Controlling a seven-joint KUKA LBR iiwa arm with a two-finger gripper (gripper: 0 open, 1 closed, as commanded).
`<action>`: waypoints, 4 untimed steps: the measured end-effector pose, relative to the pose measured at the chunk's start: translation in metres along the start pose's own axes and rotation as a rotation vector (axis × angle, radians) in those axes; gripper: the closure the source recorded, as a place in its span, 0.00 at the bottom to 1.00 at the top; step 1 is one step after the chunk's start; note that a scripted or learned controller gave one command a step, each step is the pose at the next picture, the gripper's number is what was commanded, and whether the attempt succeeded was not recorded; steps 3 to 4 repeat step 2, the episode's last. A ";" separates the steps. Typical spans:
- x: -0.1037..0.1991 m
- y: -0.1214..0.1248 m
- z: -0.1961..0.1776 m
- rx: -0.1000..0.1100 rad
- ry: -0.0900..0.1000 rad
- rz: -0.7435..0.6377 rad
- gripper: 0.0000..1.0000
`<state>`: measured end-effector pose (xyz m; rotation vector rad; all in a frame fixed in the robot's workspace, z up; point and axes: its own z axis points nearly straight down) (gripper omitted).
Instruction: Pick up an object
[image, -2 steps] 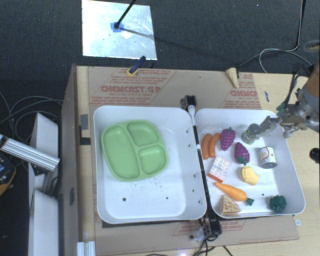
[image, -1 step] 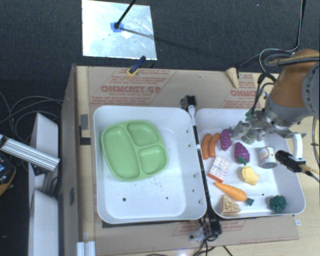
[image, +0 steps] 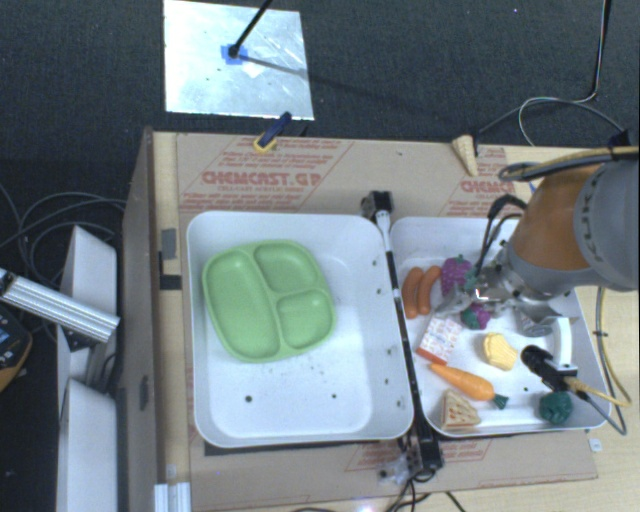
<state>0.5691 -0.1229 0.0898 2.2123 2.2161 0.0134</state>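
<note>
I am reaching my gripper (image: 478, 296) down into the right bin (image: 430, 232), among crowded toy food. Just beside it are purple grapes (image: 457, 271), two sausages (image: 421, 287) and a small card (image: 441, 339); a yellow piece (image: 499, 351) and a carrot (image: 465, 380) are lying nearer the front. I cannot tell how my gripper is set. To do this well, I am thinking one item, likely the grapes, needs centring before closing, clear of its neighbours. The left bin (image: 230, 420) is holding a green plate (image: 267, 299).

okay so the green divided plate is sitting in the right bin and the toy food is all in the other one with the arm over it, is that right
Not quite. The camera view shows the green divided plate in the left bin. The toy food, such as the carrot, lies in the right bin with the arm over it.
</note>
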 end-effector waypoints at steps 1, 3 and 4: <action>0.000 -0.002 -0.007 0.005 0.000 -0.001 1.00; 0.096 0.015 -0.095 0.010 0.002 -0.002 1.00; 0.096 0.015 -0.095 0.010 0.002 -0.002 1.00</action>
